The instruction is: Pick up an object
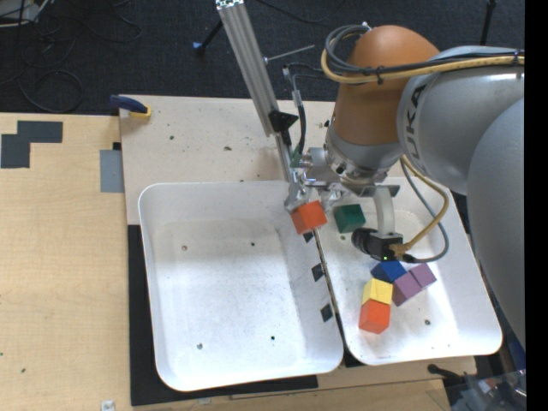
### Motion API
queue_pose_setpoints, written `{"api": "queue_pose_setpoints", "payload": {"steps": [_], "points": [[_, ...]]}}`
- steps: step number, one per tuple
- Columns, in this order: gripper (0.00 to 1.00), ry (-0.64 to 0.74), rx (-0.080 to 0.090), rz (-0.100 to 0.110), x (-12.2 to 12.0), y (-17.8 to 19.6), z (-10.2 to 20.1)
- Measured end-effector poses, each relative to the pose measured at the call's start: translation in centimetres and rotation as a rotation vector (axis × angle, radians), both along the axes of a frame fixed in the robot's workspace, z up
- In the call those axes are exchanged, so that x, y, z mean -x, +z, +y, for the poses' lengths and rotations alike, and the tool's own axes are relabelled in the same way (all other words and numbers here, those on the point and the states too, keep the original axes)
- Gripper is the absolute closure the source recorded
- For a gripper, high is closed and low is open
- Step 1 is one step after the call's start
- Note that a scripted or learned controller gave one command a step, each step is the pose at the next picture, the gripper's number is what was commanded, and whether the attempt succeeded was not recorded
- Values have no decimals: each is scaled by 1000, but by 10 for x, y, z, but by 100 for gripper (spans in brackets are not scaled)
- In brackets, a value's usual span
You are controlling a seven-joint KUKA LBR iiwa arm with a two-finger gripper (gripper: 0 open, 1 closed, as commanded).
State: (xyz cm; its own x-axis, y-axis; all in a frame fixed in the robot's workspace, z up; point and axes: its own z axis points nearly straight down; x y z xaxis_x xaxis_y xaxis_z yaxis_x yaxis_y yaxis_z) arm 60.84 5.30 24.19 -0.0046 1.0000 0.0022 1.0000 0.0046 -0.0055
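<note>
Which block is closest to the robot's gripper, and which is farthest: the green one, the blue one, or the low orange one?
From the gripper:
1. Green block, just to its right in the right bin.
2. Blue block, lower in that bin.
3. Low orange block, nearest the front edge.

Wooden bench (60,255) bears two white bins (171,229)

The two bins, the left bin (223,315) and the right bin (445,332), look like smooth, faintly glossy white plastic, speckled with small dark marks. The bench (60,255) at left is pale, matt wood with a fine grain. The arm (462,110) at upper right has a satin grey shell and a glossy orange band (385,54). The slanted rail (253,67) near top centre looks like ribbed bare metal. The coloured blocks (390,294) at lower right appear matt and smooth.
</note>
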Motion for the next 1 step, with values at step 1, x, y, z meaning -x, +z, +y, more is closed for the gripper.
{"api": "queue_pose_setpoints", "payload": {"steps": [1], "points": [[100, -1, 2, 2, 3, -11, 43]]}}
